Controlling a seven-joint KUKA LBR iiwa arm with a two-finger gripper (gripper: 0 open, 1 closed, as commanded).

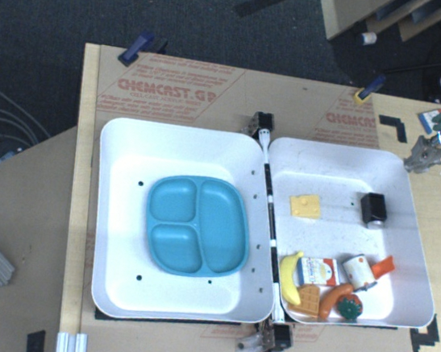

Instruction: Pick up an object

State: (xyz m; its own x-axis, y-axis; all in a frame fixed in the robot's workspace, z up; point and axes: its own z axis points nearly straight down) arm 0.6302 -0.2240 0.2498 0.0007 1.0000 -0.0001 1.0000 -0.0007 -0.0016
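Two white bins are seen side by side on the bench. A blue tray (196,225) with three compartments lies in the left bin (126,150). The objects to be picked are all in the right bin (413,198): a black block (373,209) lies alone toward the far right, a yellow slice (306,207) lies flat near the middle, and a cluster is packed into the near corner, made up of a banana (290,278), a small carton (318,270), a white cup (358,270), a waffle (309,299) and a carrot (343,297).

The block is judged the easiest pick: stiff, probably light, well apart from the rest, and best taken across its short sides. The slice is thin and flat, so little would be offered to the fingers. The clustered toys look like hard, slippery plastic, touching one another, so a clean closure there would be harder.

The gripper (435,147) is seen at the far right edge, outside the bins, over the bench. It is small and blurred; whether it is open or closed cannot be told, and nothing can be made out in it.
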